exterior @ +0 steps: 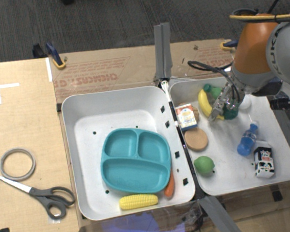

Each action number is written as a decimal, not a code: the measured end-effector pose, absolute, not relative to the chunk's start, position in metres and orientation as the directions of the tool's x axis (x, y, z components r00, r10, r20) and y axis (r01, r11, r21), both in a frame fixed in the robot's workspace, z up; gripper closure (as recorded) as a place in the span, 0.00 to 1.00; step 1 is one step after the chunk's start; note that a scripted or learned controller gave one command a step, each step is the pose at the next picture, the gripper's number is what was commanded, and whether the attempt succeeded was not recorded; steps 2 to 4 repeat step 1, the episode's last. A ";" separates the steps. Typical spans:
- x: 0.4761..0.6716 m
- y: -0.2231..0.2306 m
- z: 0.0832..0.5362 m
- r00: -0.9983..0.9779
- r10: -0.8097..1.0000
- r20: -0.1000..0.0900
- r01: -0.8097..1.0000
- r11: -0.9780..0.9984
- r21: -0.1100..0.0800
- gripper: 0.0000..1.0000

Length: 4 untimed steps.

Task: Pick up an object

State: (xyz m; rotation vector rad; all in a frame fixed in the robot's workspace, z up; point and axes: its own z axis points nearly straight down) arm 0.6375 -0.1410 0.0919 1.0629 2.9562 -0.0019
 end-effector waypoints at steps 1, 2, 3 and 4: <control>0.651 -0.069 0.193 -0.720 0.694 -0.005 0.694 0.720 0.003 1.00; 0.651 -0.069 0.193 -0.720 0.694 -0.005 0.694 0.720 0.003 1.00; 0.651 -0.069 0.193 -0.720 0.694 -0.005 0.694 0.720 0.003 1.00; 0.651 -0.069 0.193 -0.720 0.694 -0.005 0.694 0.720 0.003 1.00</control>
